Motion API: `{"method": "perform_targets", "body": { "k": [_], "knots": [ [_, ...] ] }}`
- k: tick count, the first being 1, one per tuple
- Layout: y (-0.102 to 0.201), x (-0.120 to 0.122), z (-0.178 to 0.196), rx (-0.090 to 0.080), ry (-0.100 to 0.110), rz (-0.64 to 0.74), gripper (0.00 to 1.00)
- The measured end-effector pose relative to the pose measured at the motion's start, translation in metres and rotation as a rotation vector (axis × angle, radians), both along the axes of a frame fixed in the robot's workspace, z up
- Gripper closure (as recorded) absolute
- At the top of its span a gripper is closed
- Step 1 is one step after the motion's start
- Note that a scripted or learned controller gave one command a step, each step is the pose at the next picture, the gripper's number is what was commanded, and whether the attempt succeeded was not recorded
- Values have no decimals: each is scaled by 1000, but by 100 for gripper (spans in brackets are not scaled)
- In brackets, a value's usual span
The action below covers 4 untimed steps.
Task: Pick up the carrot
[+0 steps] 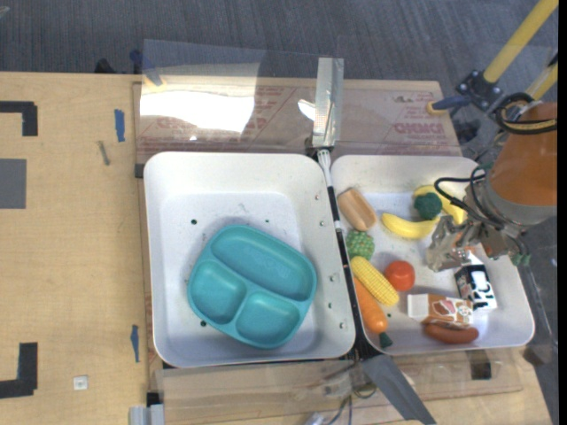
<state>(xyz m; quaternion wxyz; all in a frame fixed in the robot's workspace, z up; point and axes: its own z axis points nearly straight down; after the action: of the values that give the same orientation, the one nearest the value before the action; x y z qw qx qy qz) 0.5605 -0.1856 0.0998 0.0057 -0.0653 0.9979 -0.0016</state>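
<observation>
Two white bins sit side by side on a wooden bench [62, 237]: the left bin [168, 193] holds a teal divided plate [252, 283], and the right bin [509, 312] is crowded with toy food. Whether the gripper [454, 244], hanging over the right bin's right half, is open or closed cannot be told. The carrot [369, 305] lies against the right bin's left wall, touching the corn [373, 279]; it is judged best approached by a leftward shift, with the fingers set across its width and kept off the corn and the wall.
</observation>
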Motion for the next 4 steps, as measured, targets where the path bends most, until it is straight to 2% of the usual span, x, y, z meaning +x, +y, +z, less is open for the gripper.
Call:
{"method": "perform_targets", "body": {
  "k": [1,2,3,4],
  "knots": [
    [77,3,75,5,-1,-150,100],
    [75,1,73,4,5,-154,0],
    [23,28,8,4,8,-343,0],
    [-23,51,-13,6,3,-472,0]
  ]
}}
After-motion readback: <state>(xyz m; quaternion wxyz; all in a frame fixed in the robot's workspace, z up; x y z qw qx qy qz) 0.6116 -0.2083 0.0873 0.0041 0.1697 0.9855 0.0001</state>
